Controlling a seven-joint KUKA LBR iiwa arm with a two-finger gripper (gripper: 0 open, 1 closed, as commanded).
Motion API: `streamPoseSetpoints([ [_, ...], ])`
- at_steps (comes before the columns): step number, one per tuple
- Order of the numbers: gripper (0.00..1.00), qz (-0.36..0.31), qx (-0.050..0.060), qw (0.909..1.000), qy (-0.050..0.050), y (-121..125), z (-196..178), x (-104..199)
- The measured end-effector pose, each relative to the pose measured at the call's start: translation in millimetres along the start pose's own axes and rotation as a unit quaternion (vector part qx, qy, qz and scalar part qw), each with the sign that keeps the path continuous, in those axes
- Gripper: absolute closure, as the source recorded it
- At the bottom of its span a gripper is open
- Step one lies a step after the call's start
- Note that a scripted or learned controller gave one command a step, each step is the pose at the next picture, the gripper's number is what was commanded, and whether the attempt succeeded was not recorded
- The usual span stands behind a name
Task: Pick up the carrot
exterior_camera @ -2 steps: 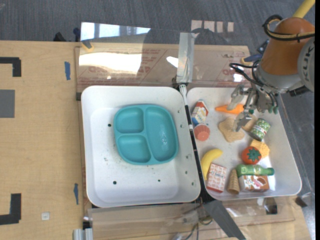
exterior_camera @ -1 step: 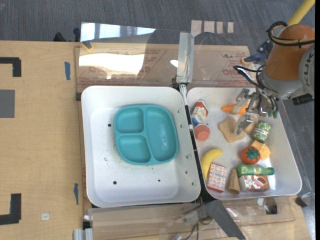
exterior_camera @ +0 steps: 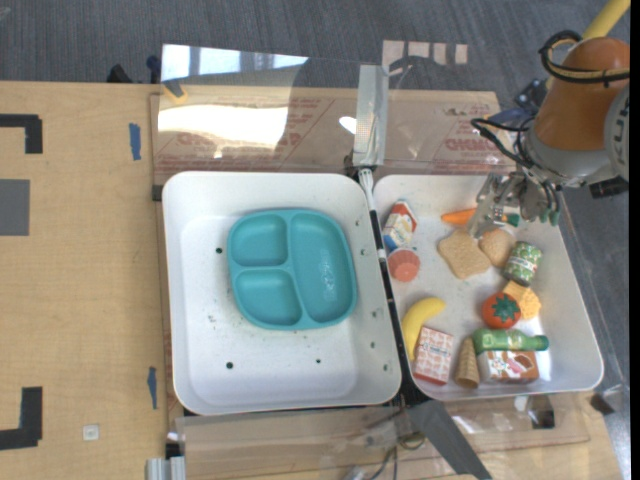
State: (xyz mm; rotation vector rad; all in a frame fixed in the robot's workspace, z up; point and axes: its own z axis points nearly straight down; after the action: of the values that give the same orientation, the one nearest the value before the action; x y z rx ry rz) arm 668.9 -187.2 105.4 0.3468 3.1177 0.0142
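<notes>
The carrot [exterior_camera: 459,217] is lying on the floor of the right bin [exterior_camera: 585,353], near that bin's far edge, a small tapered orange piece with its length running roughly left to right. It is not yet lifted. The hand [exterior_camera: 510,205] is hanging just beside the carrot's right end, low over the bin's far right part, but its metal parts are blurring together against the clutter, so one cannot tell whether it is spread or pressed together, nor whether it is touching the carrot. Judging by this, the approach is looking nearly done, while the grasp and the lift are still waiting.

The arm [exterior_camera: 580,108] is reaching in from the right, its grey casing smooth and rounded, with a glossy orange band above the wrist.

Around the carrot, toy foods are crowding the right bin: a flat tan cracker [exterior_camera: 463,255] with a rough, speckled face is sitting just beside it, a rounded beige bread roll [exterior_camera: 495,246] is lying under the hand, and a small green can [exterior_camera: 523,262] is standing near them. A smooth curved banana [exterior_camera: 422,320], a shiny red tomato [exterior_camera: 502,310] and a ridged ice-cream cone [exterior_camera: 468,364] are resting nearer the front.

The left bin [exterior_camera: 190,268] is holding a teal divided plate [exterior_camera: 292,267], smooth plastic with rounded corners and three compartments. Both bins are sitting on a table [exterior_camera: 70,268] of plain brown board.
</notes>
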Motion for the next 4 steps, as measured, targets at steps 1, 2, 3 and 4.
streamPoseSetpoints([
  [1, 1.00, 0.112, 0.003, 0.9936, -0.015, 5.6, 5.5, 60.2],
  [2, 1.00, 0.006, 0.002, 1.0000, -0.006, 73.1, 15.3, 64.4],
  [3, 0.00, 0.007, 0.003, 1.0000, -0.004, 71.6, 16.8, 65.6],
  [4, 0.00, -0.051, 0.004, 0.9987, -0.004, 22.0, 15.4, 129.3],
])
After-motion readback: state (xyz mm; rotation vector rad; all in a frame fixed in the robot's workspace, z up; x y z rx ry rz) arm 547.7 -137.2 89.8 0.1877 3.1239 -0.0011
